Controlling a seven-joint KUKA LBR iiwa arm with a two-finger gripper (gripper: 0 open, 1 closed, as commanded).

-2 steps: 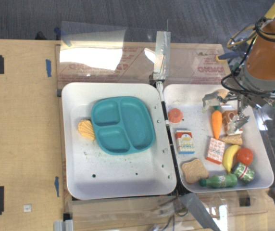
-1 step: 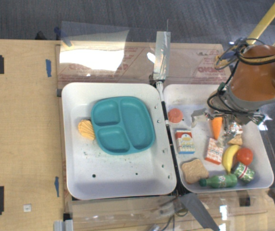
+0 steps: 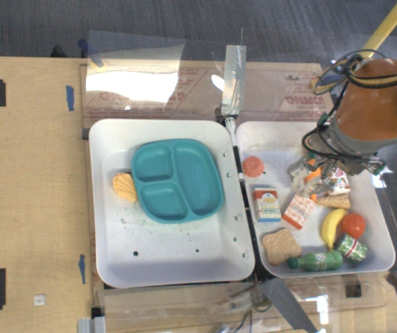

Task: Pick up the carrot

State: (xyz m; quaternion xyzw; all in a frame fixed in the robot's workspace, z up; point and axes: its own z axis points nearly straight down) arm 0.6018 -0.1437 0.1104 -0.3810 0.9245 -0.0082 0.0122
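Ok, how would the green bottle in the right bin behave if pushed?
The green bottle lies on its side, so it would probably roll. It looks like a small, smooth plastic toy, so it is likely light and stiff. The bread slice beside it might check that.

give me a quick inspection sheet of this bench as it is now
surface: two white bins side by side on a tan bench
job's things: carrot, small orange piece under the gripper in the right bin
clutter: teal tray, shell, banana, tomato, bread, green bottle, small cartons
grippers: gripper low over the carrot, grasp unclear
cables: black loops at the wrist
surroundings: grey floor, clear panels behind
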